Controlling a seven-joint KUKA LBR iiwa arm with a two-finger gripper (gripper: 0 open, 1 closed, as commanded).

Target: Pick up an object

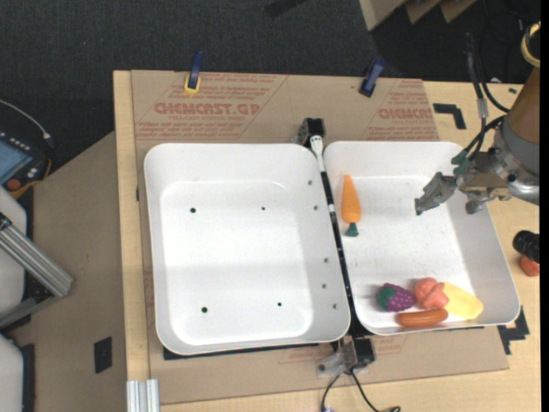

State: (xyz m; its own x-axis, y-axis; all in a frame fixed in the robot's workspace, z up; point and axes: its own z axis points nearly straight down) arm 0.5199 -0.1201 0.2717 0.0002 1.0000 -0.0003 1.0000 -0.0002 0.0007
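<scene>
Tool [433, 194], fingers seemingly spread and empty, hangs over the right bin's [480, 230] far side; I fear it closing on nothing, carrot [351, 199] lying apart near the divider.

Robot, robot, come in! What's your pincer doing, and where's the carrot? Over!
Pincer over right bin, holding nothing. Carrot lies by that bin's left wall, apart from pincer. Nothing between them.

Wide open floor mid right white plastic bin [480, 230]; orange toy carrot [351, 198] hugs left wall, toy food cluster [426, 301] crowds near edge.
</scene>
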